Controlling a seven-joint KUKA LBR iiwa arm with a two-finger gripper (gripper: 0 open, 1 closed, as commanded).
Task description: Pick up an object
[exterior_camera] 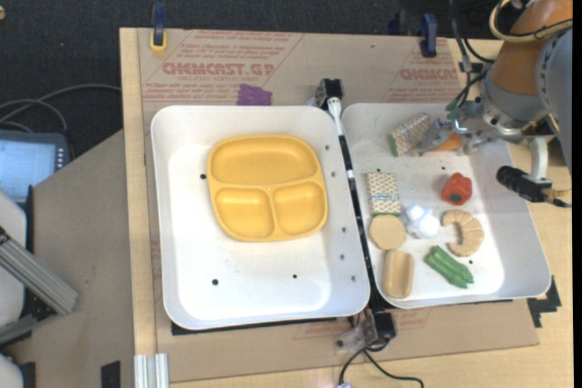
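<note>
Gripper (pixel 452 128) hangs low in the right bin's (pixel 532 273) far corner beside a wrapped packet (pixel 410 133) (grip state unclear to us); next we judge it must close and lift.

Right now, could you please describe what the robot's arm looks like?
The arm is grey and rounded, with an orange band above the wrist. Black cables run along it, with a yellow loop near the top. The gripper end is metallic grey.

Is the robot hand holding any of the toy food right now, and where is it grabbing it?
It cannot be told. The gripper sits low at the right bin's far edge beside a small patterned box.
</note>
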